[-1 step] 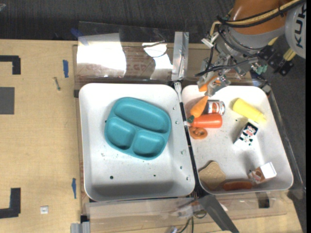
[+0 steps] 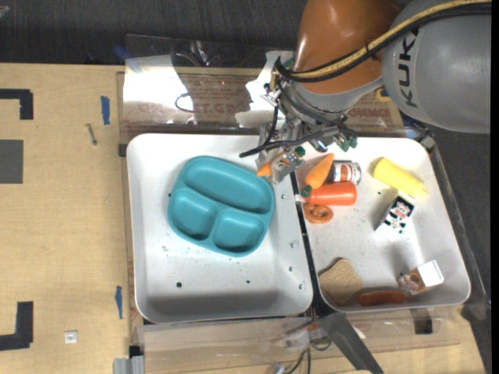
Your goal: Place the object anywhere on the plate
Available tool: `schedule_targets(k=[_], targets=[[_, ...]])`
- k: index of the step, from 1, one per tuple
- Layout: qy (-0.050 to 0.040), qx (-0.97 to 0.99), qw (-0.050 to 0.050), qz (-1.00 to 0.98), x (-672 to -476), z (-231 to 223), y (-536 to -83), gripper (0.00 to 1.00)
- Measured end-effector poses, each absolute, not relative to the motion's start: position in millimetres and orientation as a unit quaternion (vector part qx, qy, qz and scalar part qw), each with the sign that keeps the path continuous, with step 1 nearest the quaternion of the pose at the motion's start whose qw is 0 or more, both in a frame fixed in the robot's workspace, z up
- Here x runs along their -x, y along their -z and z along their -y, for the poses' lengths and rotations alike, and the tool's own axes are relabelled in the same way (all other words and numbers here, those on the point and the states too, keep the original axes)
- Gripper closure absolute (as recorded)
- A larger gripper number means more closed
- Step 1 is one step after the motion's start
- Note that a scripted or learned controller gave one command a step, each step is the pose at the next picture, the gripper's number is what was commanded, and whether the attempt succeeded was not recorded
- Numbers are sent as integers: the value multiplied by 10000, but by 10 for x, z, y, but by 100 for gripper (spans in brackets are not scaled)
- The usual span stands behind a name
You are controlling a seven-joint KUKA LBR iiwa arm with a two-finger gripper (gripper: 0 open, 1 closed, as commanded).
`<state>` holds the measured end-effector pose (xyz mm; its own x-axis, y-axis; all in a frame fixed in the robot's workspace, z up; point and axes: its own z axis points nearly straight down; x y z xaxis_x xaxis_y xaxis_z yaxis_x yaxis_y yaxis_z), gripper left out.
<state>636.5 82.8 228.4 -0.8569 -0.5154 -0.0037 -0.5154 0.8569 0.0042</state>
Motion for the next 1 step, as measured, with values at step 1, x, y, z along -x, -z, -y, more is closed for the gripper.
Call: schedule_targets(k=[1], targets=[[-9,2646,30,-9643,-6378,-784,-2305,0]])
